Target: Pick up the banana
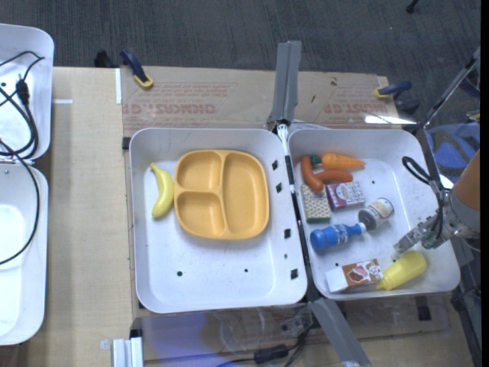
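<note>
Two white bins lie side by side on my bench, the left bin (153, 281) and the right bin (405, 147), and I go through them from the big things to the small ones. Largest inside the left bin is a yellow divided plate (222, 193), sitting a little above the middle. At nine o'clock from this plate, just beside its rim and close to the bin's left wall, lies the banana (161, 191), curved, with its stem end pointing to about eleven o'clock. Next in size come the things in the right bin: a blue bottle (337, 235) near the centre, a yellow squeeze bottle (403, 271) at five o'clock, an orange carrot (341, 160) at twelve o'clock, and small boxes and a can between them. The gripper (416, 238) hangs at about four o'clock in the right bin, just above the yellow bottle and well apart from the banana; I see nothing between its fingers, but I cannot tell if they are open or closed, because it is small and dark there. I judge the banana is light, a bit soft and smooth on the skin, so it can roll or slip. I would take it across the thick middle, with the fingers closing over its narrow width, not along the curve.
</note>
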Robot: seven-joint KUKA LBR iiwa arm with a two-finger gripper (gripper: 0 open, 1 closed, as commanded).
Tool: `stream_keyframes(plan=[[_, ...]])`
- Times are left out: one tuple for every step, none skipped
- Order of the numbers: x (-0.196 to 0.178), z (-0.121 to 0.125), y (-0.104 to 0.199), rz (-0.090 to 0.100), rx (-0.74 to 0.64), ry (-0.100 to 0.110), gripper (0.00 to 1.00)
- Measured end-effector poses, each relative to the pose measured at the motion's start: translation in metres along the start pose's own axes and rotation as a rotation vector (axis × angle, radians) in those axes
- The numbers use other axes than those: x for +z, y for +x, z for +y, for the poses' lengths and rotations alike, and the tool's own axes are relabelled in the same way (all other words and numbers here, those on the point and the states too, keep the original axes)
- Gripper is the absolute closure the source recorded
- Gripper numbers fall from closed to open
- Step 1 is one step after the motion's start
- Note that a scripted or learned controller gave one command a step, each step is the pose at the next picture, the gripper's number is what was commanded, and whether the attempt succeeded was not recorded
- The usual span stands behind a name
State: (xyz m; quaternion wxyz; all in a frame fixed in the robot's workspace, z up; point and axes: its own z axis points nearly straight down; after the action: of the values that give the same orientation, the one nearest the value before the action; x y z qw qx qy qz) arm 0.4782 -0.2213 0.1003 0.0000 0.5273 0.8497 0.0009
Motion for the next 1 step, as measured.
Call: stream_keyframes(plan=[[0.0,-0.0001,0.0001,0.0,0.0,0.0,0.0]])
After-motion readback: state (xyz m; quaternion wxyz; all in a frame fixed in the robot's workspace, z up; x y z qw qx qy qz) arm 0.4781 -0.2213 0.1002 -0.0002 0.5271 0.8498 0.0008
